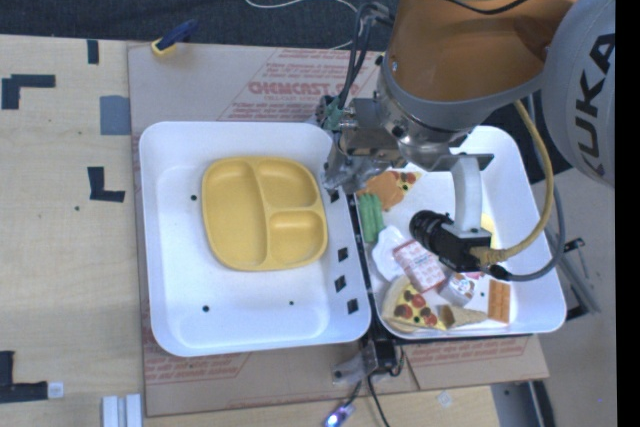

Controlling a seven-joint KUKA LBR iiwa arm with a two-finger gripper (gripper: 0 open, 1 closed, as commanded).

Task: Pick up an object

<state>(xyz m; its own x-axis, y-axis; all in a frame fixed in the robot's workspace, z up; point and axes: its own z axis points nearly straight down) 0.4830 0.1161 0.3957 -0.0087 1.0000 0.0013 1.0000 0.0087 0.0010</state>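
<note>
Orange-and-grey arm [470, 15] hangs big over the right bin [535, 215], and the hand [342, 165] sits down at that bin's left rim. Honestly can't tell if the hand is spread or closed, too much is hidden. Left of the hand, the other white bin [160, 245] has a yellow divided plate [265, 213]. Well off to the hand's lower right there's a pizza slice toy [415, 307], a green piece [370, 215] lies just beside the hand, and a red-and-white packet [418, 262] sits between those two.
</note>
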